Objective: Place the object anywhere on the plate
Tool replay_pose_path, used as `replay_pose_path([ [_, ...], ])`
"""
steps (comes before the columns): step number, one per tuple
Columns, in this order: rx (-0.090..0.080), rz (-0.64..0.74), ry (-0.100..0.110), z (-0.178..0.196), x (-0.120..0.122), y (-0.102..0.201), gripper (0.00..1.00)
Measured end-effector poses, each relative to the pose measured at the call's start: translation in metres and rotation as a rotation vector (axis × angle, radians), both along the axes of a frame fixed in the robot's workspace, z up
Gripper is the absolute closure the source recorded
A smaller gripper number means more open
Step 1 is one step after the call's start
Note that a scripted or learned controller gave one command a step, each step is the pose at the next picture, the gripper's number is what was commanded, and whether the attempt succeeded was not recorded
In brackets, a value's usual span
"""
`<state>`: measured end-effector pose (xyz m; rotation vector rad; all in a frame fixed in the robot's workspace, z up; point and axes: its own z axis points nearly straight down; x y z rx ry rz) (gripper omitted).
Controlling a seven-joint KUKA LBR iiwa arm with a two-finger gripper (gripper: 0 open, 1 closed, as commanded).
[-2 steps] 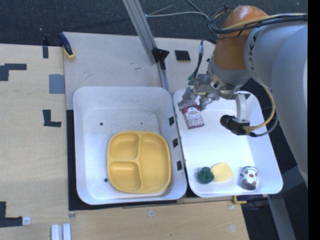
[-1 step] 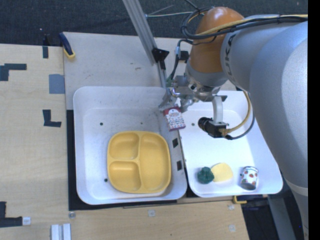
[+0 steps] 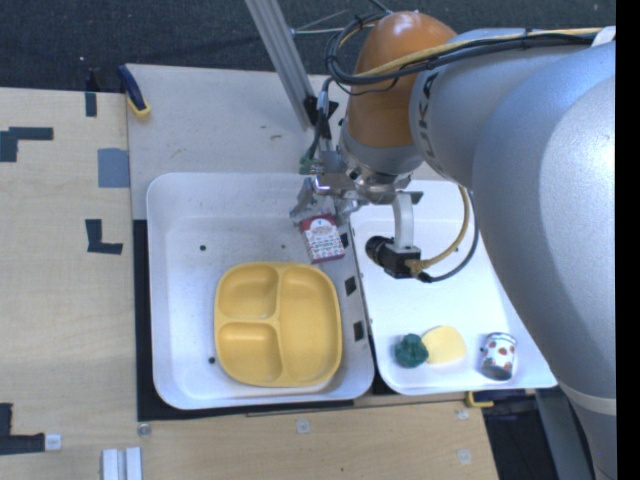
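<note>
So the two-finger gripper (image 3: 322, 211) has a small red-and-white carton with a printed label (image 3: 322, 238) pinched between its fingers, hanging tilted just above the top edge of the yellow three-compartment plastic plate (image 3: 277, 324) in the left white bin (image 3: 180, 268), around frame center.
</note>
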<state>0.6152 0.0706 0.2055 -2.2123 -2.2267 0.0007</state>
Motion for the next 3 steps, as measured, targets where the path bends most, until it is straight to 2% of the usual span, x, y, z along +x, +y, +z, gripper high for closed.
replay_pose_path([
  [1,0.000,0.001,0.001,-0.005,-0.004,0.055,1.00],
  [2,0.001,0.001,-0.002,0.013,0.003,0.113,1.00],
  [3,-0.002,-0.003,0.000,0.012,0.003,0.109,0.00],
])
